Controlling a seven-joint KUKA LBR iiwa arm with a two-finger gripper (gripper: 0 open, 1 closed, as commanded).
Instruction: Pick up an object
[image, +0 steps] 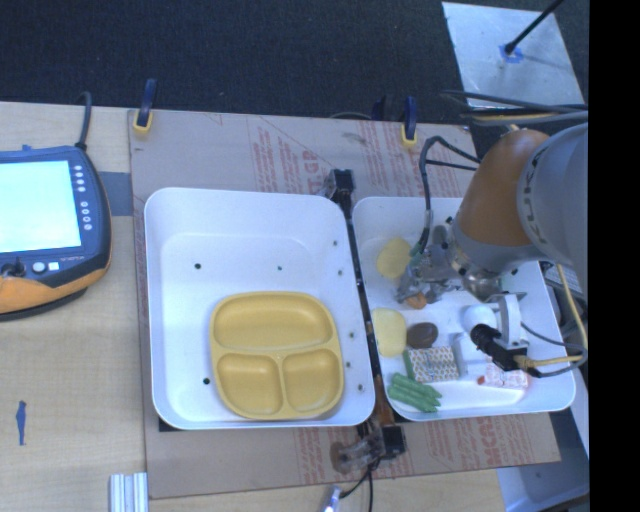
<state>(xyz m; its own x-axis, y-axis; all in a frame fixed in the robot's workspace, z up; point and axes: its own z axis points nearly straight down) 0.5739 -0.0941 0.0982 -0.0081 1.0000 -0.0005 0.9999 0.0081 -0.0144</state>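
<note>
- Tool (418, 288) low in right bin (555, 400), can't tell its state; nothing seen pinched.
- Yellow round piece (393, 257) just beside tool, upper-left; small orange bit (417, 298) right at it.
- Risk: I'd expect a miss or a nudge, clutter is tight.
- No writing I can read; patterned packet (432, 363) below tool too blurry.

We take the right bin (560, 400) as our landmark. To its left, touching it, sits the left bin (170, 230) with a tray (275, 352) in its near half. Farther left on the tabletop (70, 400) lies a tablet (45, 225). Inside the right bin, the pincer (420, 285) hangs near the left wall, with small items (425, 365) in front of it.
</note>
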